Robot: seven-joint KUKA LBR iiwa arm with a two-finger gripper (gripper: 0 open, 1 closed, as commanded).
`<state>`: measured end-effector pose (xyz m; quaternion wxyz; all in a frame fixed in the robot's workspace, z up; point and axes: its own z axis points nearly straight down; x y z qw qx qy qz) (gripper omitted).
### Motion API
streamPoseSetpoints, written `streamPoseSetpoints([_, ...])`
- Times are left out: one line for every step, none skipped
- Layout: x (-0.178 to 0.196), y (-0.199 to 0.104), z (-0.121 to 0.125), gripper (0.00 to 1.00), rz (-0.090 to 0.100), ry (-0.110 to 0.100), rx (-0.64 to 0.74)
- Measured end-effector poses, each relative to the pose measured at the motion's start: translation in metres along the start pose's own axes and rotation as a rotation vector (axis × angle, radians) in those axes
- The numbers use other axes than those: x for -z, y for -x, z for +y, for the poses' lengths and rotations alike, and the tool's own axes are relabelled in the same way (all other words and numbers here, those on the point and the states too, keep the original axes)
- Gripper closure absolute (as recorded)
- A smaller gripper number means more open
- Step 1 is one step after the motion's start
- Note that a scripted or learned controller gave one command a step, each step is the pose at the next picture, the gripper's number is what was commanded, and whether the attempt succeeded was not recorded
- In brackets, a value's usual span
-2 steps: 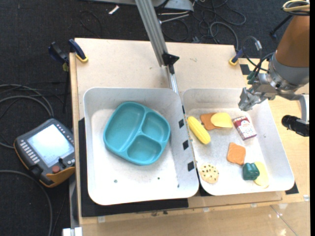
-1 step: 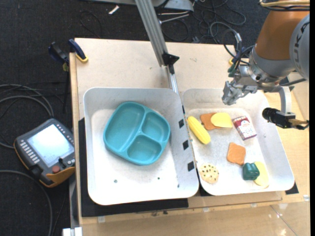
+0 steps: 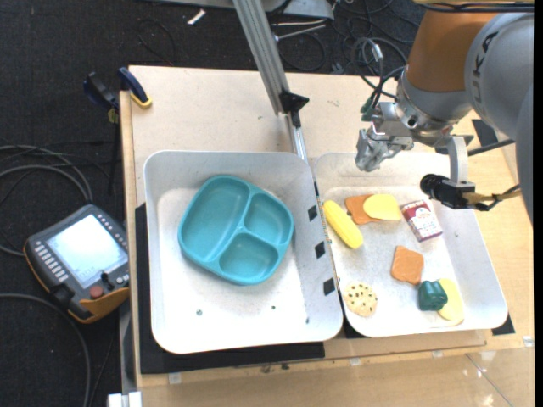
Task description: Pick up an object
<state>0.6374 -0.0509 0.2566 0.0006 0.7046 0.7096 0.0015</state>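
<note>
Right bin (image 3: 488, 253), contents: banana (image 3: 344, 225) at left; orange slice (image 3: 360, 210) and yellow wedge (image 3: 383, 207) just beside it, overlapping; small red carton (image 3: 421, 220) to their right; toast-coloured square (image 3: 407, 264) mid-bin; cookie (image 3: 361, 298) near the front left corner; green piece (image 3: 431, 294) touching a pale yellow piece (image 3: 451, 303) at front right. Left bin (image 3: 161, 227): one teal divided plate (image 3: 237, 228).

Step in hand, judged: choosing and approaching a pick. Best candidates are items lying apart from neighbours; the banana, the square or the cookie give clear sides; the overlapping slice and wedge, and the touching green and yellow pair, risk a double or slipped grasp. Descend plumb over the chosen item's middle, closing across its narrow width; for the banana, across its length.

Arm: enters from the right, orange band high, wrist bent downward. Gripper (image 3: 372, 158) hangs above the right bin's back rim, nothing between its fingers; whether they are spread or pressed together cannot be told.
</note>
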Motion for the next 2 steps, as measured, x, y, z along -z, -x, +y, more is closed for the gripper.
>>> streamPoseSetpoints([0.003,-0.053,0.014,1.0,0.001,0.0,0.0])
streamPoseSetpoints([-0.005,-0.098,0.017,1.0,-0.001,-0.002,0.0])
